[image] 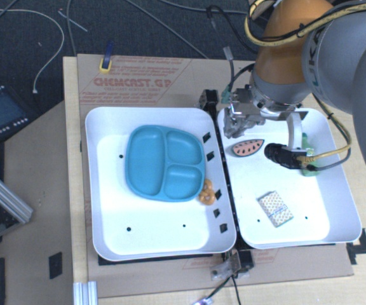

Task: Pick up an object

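On the counter (72, 189), far left, a white left bin (107, 224) with a blue divided plate (164, 164) lying flat in it; touching the plate's lower right edge, a small orange-brown lump (206, 194); all well apart from the arm. Further right, over the upper left corner of the right bin (326, 196), the pincer (234, 126), pointing down; cannot tell from this angle whether open or closed; nothing visibly gripped. Judged to be the approach step, with no grasp made yet. Just beside the pincer, to its lower right, on the bin floor: a watermelon slice (248, 147), the likeliest target; flat, half-moon shaped, pink-red with dark seeds and a thin pale rim; low-lying, so probably awkward to catch by the edges. Calls next for a short shift toward the slice, alignment across its narrow width, then a descent close to the floor before closing. Lower and further right, well apart from the slice, a small patterned packet (275, 208), lying flat and askew.
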Available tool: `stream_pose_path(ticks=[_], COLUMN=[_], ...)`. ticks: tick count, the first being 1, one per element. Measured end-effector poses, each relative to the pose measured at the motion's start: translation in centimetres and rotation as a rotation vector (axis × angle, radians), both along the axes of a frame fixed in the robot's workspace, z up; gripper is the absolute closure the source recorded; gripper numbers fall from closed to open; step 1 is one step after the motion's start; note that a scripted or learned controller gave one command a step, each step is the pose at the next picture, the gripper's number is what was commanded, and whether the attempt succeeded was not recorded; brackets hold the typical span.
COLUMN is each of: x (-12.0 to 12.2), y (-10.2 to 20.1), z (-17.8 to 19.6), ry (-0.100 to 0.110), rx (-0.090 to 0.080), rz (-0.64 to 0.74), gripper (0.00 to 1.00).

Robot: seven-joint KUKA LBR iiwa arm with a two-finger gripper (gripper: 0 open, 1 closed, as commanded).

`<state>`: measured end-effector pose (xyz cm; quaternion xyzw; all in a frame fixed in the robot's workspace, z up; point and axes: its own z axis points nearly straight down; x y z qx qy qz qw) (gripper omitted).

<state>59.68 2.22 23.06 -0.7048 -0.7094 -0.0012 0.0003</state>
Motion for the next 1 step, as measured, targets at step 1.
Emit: stream_pose_path(ticks=[1], x=[1.04], y=[5.44], z=[-1.24], ry=[0.001], rx=[0.000], rz=[-0.001], gripper=[1.00])
